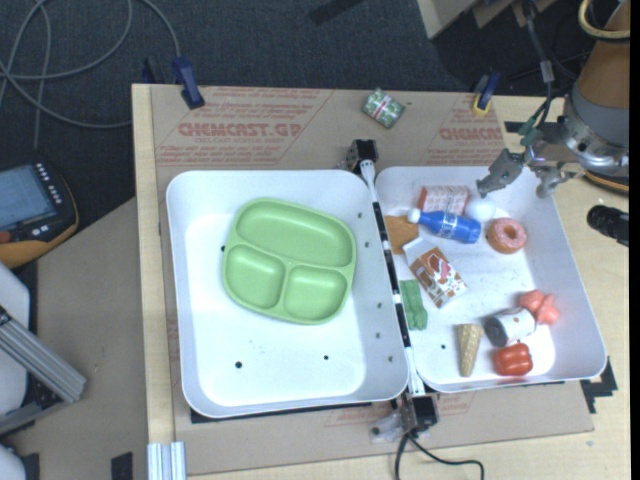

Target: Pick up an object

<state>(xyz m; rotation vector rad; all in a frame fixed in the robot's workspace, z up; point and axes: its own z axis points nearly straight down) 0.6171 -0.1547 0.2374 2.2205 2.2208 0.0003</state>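
- Nearest us, at the front of the right bin (575, 298), lie a glossy red pepper (513, 359), a ribbed tan cone (469, 348) and a small black-and-white cylinder (508, 325), with a soft pink lump (539, 306) just behind; all look like smooth toy plastic.
- In the left bin (200, 298) sits a matte green tray (289, 260) with three rounded compartments.
- Mid-bin on the right we see a printed carton (438, 275), boxy and tilted, and a flat green strip (413, 304) against the dividing wall.
- Farther back lie a blue bottle (447, 226) on its side, a frosted doughnut (506, 235) just beside it, an orange wedge (399, 232) and a red-and-white packet (443, 200).
- At the far right corner the gripper (522, 168) hovers over the bin's back rim; its metal jaws look spread, with nothing between them.
- We judge the task to be at the approach step: nothing is lifted, and every candidate rests in the right bin.
- The next move calls for descending over one thing; the doughnut and bottle are nearest, and the bottle's round body may roll.
- Beyond, on the brown desk (290, 128), a small green wrapped cube (383, 108) sits alone.
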